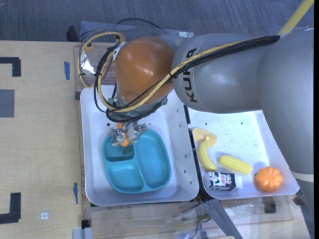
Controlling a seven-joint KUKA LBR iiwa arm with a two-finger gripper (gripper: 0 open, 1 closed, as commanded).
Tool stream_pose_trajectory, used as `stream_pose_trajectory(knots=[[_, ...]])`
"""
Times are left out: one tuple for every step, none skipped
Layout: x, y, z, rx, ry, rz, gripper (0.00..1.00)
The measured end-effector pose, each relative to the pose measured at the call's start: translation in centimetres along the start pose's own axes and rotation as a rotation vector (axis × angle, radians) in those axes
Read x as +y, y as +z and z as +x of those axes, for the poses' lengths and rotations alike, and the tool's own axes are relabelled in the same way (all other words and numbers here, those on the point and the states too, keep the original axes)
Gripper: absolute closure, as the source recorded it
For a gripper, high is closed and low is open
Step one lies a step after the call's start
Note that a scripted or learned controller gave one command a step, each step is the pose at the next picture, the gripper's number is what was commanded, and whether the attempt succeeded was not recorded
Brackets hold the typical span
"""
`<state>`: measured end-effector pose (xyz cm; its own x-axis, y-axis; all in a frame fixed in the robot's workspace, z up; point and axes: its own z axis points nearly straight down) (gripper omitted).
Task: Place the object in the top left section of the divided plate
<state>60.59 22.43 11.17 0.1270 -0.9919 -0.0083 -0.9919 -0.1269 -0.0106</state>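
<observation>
A robotics lab: a KUKA-branded industrial arm (234, 78) with exposed cabling reaches over two white bins (92, 183) on a plywood tabletop (35, 133) marked with black and blue tape, above grey carpet floor (149, 4).

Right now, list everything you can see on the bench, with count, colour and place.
bins: two, white, side by side.
divided plate: one, blue, in the left bin.
small object: one, orange, between the pincer's fingers, over the plate's top left section.
banana: one, yellow, right bin.
corn cob: one, yellow, beside the banana.
carton: one, black and white, right bin's front edge.
round fruit: one, orange, right bin's corner.
arm: one, grey with orange band.
pincer: one, above the plate.
</observation>
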Motion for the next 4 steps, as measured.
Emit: stream_pose_trajectory(knots=[[4.8, 0.1, -1.1, -0.002, -0.057, 0.049, 1.00], [-2.0, 0.5, -0.6, -0.003, -0.217, 0.017, 1.00], [-1.7, -8.9, -0.2, 0.002, -0.318, 0.008, 1.00], [-1.2, -0.4, -0.3, 0.000, -0.445, 0.007, 1.00]])
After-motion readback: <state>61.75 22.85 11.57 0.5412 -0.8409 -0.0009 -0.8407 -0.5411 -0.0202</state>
